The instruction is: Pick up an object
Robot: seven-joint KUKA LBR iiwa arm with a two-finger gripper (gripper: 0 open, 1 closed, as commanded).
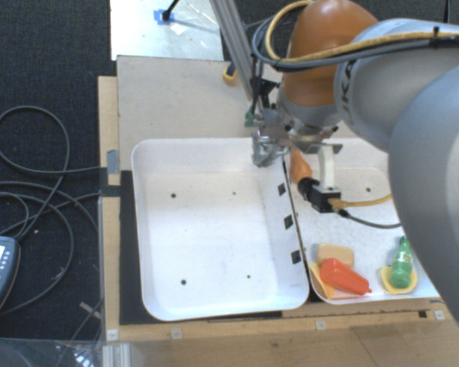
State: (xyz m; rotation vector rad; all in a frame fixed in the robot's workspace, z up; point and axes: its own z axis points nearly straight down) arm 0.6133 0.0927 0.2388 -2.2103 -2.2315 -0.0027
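Observation:
My gripper [266, 151] hangs over the far end of the wall shared by the two bins, under the orange wrist band. An orange object [298, 166] lies just to its right in the right bin [367, 180], partly hidden by the wrist; whether it touches the gripper I cannot tell. At the near end of the right bin lie a tan block [336, 254], a red-orange pointed object [344, 278] and a green bottle [402, 261] resting on a yellow piece [398, 283].
The left bin [206, 235] is white with a few dark specks. Black clips [288, 221] sit along the shared wall. A black connector with a yellow cable [319, 194] hangs from the wrist over the right bin. The grey arm covers the right side.

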